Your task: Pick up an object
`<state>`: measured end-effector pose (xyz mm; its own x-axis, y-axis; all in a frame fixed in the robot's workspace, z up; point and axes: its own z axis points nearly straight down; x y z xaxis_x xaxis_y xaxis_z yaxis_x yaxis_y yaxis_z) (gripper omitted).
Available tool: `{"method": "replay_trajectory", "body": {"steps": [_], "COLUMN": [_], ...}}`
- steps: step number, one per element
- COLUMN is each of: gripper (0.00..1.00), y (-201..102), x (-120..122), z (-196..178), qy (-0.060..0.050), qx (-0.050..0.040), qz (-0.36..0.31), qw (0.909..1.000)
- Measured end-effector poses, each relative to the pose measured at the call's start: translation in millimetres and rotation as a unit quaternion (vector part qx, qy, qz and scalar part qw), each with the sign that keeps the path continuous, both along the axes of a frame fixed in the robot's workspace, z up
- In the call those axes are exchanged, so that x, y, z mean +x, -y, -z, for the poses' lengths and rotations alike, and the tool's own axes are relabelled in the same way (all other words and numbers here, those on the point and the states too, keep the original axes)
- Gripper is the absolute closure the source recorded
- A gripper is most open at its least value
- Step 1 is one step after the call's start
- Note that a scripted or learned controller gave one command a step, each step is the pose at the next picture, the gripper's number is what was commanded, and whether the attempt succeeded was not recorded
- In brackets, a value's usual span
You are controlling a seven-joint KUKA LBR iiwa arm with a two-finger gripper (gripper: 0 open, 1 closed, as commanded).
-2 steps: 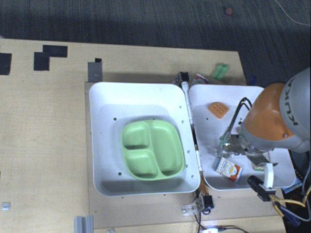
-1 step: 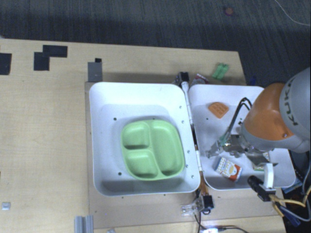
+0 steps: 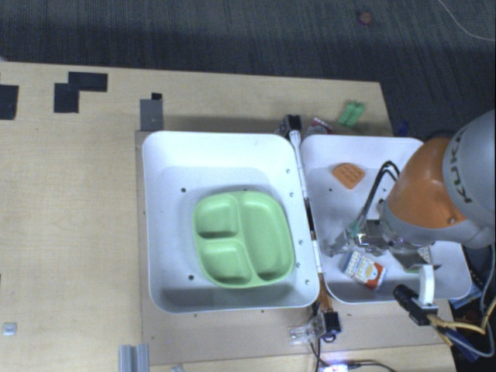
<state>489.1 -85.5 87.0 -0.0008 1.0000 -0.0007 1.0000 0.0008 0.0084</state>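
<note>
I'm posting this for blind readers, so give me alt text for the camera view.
A grey and orange robot arm reaches into the right bin, its gripper just above a small carton, with an orange piece nearby. The left bin holds a green divided plate.

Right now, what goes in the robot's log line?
pincer: low in right bin | small carton: beside it | green tray: left bin

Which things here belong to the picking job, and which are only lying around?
For the job:
- end effector
- small carton under it, right bin
- orange piece, same bin

Lying about:
- green divided plate, left bin
- green item on bench
</note>
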Motion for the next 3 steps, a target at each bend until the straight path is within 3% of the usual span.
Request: {"method": "replay_trajectory", "body": {"steps": [1,2,3], "gripper": [1.00,1.00,1.00], "y": [0,73,-23], "x": [2,17,75], "z": [-11,-1,-100], "qy": [0.003,0.000,0.000], "qx": [-0.0002,-0.0004,0.0017], "qz": [0.000,-0.001,-0.004], "qw": [1.0000,1.0000,1.0000]}}
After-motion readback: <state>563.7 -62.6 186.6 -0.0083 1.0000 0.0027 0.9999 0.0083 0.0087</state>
